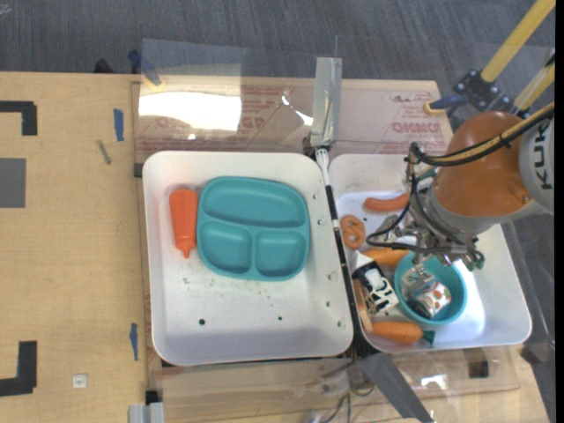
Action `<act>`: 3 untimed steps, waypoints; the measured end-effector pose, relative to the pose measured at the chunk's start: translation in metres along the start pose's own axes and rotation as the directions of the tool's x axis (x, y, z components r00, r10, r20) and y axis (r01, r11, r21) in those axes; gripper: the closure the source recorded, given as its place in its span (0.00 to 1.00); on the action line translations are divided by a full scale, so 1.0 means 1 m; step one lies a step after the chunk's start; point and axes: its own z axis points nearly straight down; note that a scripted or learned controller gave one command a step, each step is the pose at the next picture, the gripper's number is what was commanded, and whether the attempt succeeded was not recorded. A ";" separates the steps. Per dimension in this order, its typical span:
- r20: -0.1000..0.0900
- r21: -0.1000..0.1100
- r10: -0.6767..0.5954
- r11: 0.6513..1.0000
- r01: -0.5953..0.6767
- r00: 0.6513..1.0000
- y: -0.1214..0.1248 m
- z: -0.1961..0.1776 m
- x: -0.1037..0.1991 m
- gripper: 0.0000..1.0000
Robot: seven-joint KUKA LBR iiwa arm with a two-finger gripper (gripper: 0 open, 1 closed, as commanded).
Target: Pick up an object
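The arm (480,170) reaches in from the right of the frame and hangs over the right bin (515,311), its orange band uppermost and the gripper (429,267) pointing down into a teal bowl (451,307) at the lower right. Whether the claw is wide, narrow or closed on anything cannot be told: the wrist and cables hide it, and something shiny lies inside the bowl beneath it. By this view the pick looks not yet done; nothing is seen lifted clear, so the grasp and the lift appear to remain. The left bin (176,324) fills the centre of the frame and carries a large teal divided tray (254,227) with an orange bottle-like piece (182,220) lying just beside the tray's left edge, well apart from the arm. The likely candidates sit crowded in the right bin: an orange carrot-like piece (397,330) at the lower edge touching the bowl, a black-and-white carton (375,289) just left of the bowl, a reddish sausage shape (386,204) higher up, and a small orange ring (352,231) near the wall between the bins. The crowding around the bowl looks the main hindrance; a descent could well strike the bowl rim or neighbours.
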 end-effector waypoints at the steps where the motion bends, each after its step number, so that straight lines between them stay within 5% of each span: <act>1: 0.034 0.016 0.046 0.999 -0.047 0.998 0.009 -0.006 0.050 0.00; 3: 0.028 0.011 0.004 1.000 -0.005 1.000 0.009 -0.004 0.051 0.00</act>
